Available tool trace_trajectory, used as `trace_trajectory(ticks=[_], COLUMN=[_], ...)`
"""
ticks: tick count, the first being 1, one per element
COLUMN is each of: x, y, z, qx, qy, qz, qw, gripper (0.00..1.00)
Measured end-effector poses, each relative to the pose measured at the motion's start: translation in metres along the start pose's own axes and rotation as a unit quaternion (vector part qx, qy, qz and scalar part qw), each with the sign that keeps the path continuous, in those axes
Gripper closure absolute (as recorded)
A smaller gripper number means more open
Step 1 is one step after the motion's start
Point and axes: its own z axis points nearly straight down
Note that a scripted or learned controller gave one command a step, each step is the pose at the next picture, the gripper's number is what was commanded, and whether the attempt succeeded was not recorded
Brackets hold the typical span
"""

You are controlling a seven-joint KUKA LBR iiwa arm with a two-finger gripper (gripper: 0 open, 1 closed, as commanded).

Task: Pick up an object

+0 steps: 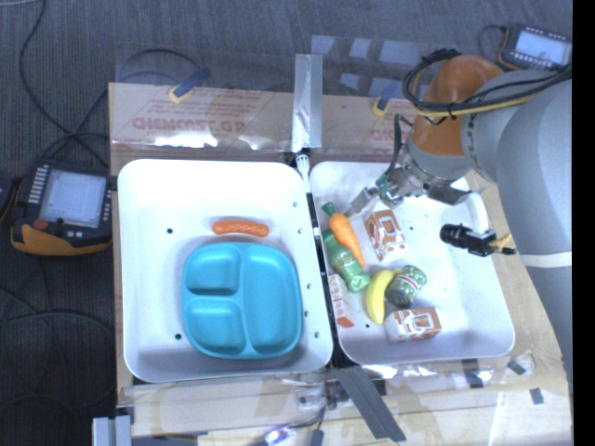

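Lying just below the gripper [386, 190] in the right bin [483, 277], a small carton [385, 232] is recorded: white, with orange-brown printing, tilted. Left of it an orange carrot [346, 233] is noted. Whether the claw is apart or together cannot be told.

Faint reddish lettering runs across the cardboard sheet [200, 124] behind the left bin, too washed out to read. Cartons [385, 232] in the right bin carry printed panels, illegible. No other readable text.
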Motion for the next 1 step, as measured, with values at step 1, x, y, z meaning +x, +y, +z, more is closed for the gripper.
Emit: trace_trajectory(ticks=[1], x=[-0.0002], y=[0.0013], z=[-0.0111], qx=[-0.001], qy=[-0.001], qz=[0.0], qw=[1.0], gripper=[1.0])
